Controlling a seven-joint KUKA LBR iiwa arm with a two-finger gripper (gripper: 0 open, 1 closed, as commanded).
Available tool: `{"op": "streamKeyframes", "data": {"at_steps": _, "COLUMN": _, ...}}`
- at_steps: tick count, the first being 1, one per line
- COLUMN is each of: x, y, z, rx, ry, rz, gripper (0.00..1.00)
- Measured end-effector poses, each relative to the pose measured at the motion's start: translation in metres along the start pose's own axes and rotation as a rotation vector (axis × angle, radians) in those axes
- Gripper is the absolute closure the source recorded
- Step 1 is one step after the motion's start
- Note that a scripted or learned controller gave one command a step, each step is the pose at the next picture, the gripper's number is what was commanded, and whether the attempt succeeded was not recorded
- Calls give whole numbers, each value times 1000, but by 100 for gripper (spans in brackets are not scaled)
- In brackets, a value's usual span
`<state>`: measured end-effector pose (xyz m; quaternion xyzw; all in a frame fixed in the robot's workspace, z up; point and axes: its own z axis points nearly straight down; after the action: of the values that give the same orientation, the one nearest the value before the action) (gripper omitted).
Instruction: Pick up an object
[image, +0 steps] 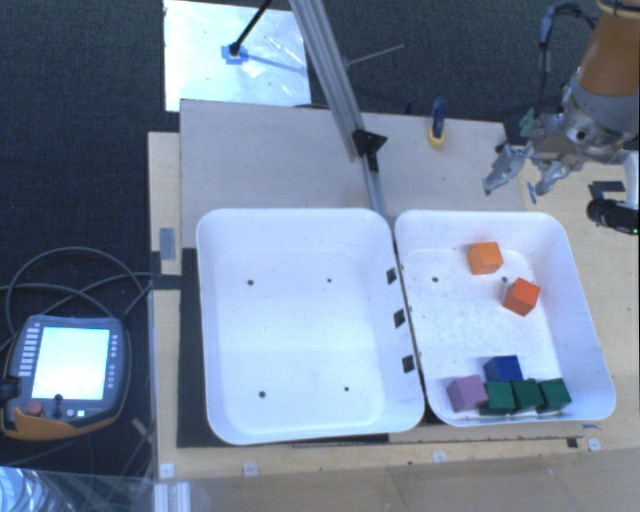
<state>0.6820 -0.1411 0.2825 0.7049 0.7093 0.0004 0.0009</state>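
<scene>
My gripper (524, 177) hangs above the bench just behind the far rim of the right bin (580, 290), open with nothing between its fingers. Inside that bin lie two orange blocks, one (485, 257) near the far side and one (520, 296) a little nearer and to the right. At the bin's near edge sit a purple block (465, 391), a blue block (503, 368) and two green blocks (498, 397) (551, 393) huddled together. The gripper is well behind and above all of them.
The left bin (215, 330) stands beside the right one. A slanted metal pole (335, 75) crosses the back of the bench. A teach pendant (65, 375) lies on the floor at the left. A small blue-and-yellow clamp (437, 120) sits on the bench's far edge.
</scene>
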Motion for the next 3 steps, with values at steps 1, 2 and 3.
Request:
{"op": "streamKeyframes", "data": {"at_steps": 1, "x": 0, "y": 0, "z": 0, "rx": 0, "ry": -1, "rz": 0, "gripper": 0}}
{"op": "streamKeyframes", "data": {"at_steps": 2, "x": 4, "y": -2, "z": 42, "rx": 3, "ry": 0, "rz": 1, "gripper": 0}}
{"op": "streamKeyframes", "data": {"at_steps": 3, "x": 9, "y": -9, "z": 88, "rx": 4, "ry": 0, "rz": 3, "gripper": 0}}
